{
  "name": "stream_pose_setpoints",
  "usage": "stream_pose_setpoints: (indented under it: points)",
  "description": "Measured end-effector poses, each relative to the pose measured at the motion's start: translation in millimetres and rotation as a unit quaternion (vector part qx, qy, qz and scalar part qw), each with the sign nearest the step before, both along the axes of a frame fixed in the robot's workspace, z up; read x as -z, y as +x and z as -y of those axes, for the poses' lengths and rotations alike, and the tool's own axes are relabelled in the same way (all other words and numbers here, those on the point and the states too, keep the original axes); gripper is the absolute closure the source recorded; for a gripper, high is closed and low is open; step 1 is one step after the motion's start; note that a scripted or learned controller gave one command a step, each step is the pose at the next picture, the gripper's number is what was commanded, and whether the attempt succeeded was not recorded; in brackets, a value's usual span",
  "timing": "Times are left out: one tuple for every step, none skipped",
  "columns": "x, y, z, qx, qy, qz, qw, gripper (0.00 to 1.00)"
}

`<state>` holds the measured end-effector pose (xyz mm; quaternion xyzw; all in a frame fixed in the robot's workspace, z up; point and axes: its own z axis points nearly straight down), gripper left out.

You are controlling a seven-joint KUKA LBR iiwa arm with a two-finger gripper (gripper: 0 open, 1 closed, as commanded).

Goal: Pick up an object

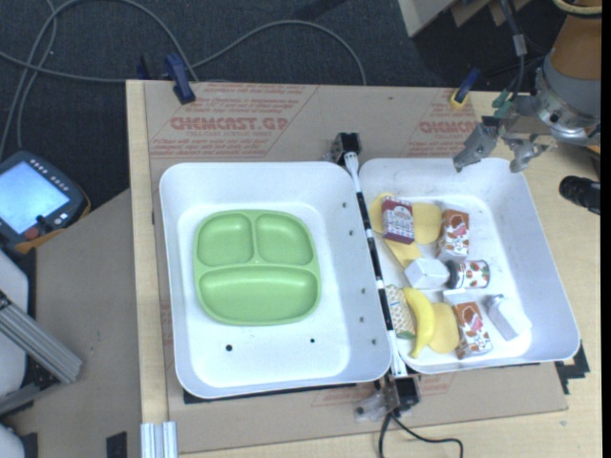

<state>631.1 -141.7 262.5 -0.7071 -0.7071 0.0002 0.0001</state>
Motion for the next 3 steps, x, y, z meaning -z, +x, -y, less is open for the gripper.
stream_pose_setpoints:
  points:
    - [138.1, -39.7, -0.5, 0.001, 0.0005, -0.001, 1.0000, 0.00]
    - [138.2, -124.3, -15.1, 0.000, -0.0008, 0.004, 1.0000, 0.00]
    - [153.5, -127.1, -21.3, 0.002, -0.0067, 0.015, 0.9999, 0.00]
